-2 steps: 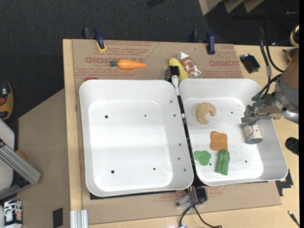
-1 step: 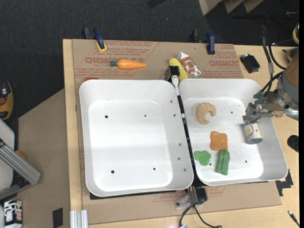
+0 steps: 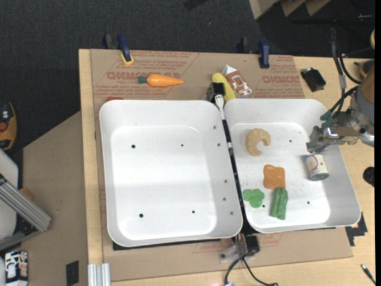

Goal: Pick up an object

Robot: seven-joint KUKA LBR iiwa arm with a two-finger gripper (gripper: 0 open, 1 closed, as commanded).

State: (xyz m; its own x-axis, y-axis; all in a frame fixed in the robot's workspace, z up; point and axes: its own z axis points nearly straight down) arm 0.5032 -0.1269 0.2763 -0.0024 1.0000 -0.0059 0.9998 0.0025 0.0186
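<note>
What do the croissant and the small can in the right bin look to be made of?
Croissant: probably moulded plastic toy food, with a smooth, uniform tan surface and matte finish. Small can: likely metal or plastic, lying on its side with a pale printed label; too small to tell which.

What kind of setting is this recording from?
Likely a robotics lab bench: two white bins on a clamped cardboard sheet, toy food like a croissant, and the gripper at the right bin's edge.

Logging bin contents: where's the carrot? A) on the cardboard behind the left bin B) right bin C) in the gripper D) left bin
A: the carrot lies on the cardboard beyond the left bin's far rim, outside both bins.
</note>
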